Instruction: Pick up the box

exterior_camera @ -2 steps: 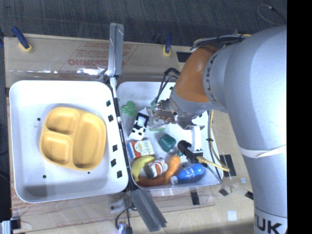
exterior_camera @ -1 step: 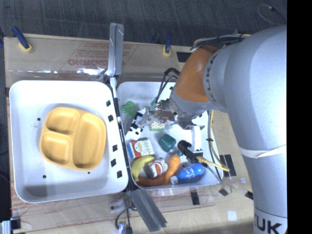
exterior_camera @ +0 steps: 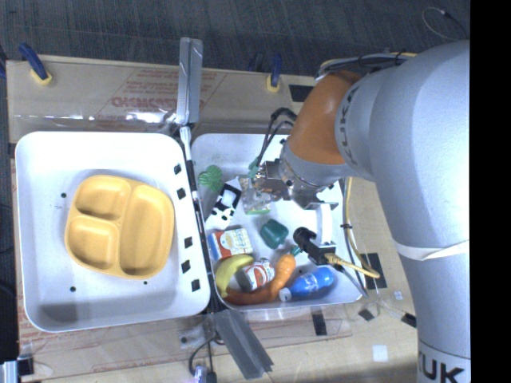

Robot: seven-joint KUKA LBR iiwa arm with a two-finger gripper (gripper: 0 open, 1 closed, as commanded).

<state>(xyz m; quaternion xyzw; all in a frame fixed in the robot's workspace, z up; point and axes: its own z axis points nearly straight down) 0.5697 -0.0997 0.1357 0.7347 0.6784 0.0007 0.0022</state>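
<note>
The box (exterior_camera: 231, 240) is a small red, white and green carton lying near the left wall of the right bin (exterior_camera: 345, 214). My gripper (exterior_camera: 258, 191) hangs over the upper middle of that bin, up and to the right of the box and apart from it. A black-and-white patterned item (exterior_camera: 227, 202) lies just left of the gripper. I see nothing held in the gripper.
A teal block (exterior_camera: 274, 231) lies right of the box. Along the bin's front lie a banana (exterior_camera: 231, 270), a small can (exterior_camera: 257, 275), a carrot (exterior_camera: 284, 268) and a blue bottle (exterior_camera: 316, 282). A green item (exterior_camera: 211, 177) is at the back left. A yellow divided tray (exterior_camera: 120, 223) fills the left bin (exterior_camera: 32, 214).
</note>
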